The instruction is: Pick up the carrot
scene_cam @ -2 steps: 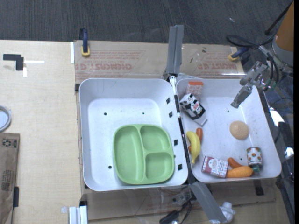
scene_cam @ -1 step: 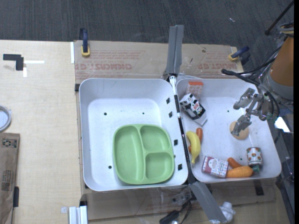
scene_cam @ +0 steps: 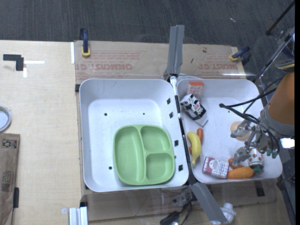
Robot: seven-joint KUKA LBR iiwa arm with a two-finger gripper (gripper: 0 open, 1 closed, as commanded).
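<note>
- My claw [scene_cam: 243,153] hangs low over the right bin [scene_cam: 220,90], just above the carrot [scene_cam: 240,173]; its metal parts blend together, so I cannot tell how it stands.
- The carrot lies flat near the front wall of the right bin, orange, with its thick end toward the small red-and-white carton [scene_cam: 215,167], which it touches or almost touches.
- A small can [scene_cam: 255,159] stands just behind the carrot, partly covered by my claw, and its label is too small to read.
- A pale round thing [scene_cam: 237,130] sits behind my claw; I cannot say what it is.
- Black cables [scene_cam: 239,109] cross above the bin on the way to my wrist and hide part of its floor.
- Left of the carton, a banana [scene_cam: 194,146] lies along the bin's left wall, with a small red-orange piece [scene_cam: 200,134] beside it.
- Further back from the carrot there is a black-and-white toy [scene_cam: 192,107].
- The left bin [scene_cam: 93,139] holds a green divided plate [scene_cam: 143,154], well apart from the carrot.
</note>
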